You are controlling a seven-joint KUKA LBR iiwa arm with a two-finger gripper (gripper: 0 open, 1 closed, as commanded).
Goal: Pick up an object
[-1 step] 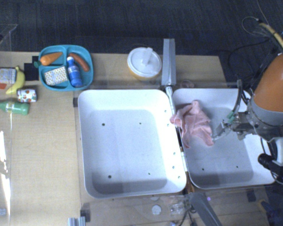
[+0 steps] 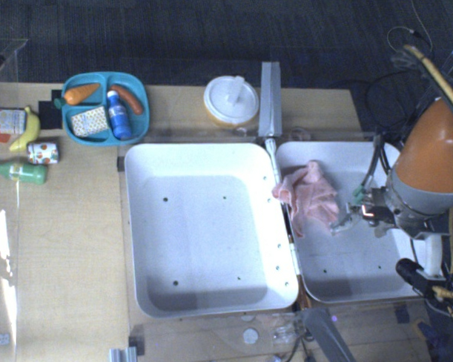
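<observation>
A crumpled pink cloth [image 2: 311, 196] lies in the right white bin [image 2: 341, 280], up against the bin's left wall, with one corner draped over the rim. My gripper [image 2: 348, 211] hangs low over that same bin, just right of the cloth's edge. It is open, with nothing between its fingers. The grey arm with its orange band [image 2: 433, 151] comes in from the right, above the bin's right side.
The left white bin [image 2: 208, 296] sits beside the right one. Behind the bins stand a white lidded tub [image 2: 231, 101] and a blue divided tray [image 2: 105, 106] with toy food. A banana [image 2: 26, 131], a small can [image 2: 43, 152] and a green bottle [image 2: 20, 172] lie at far left.
</observation>
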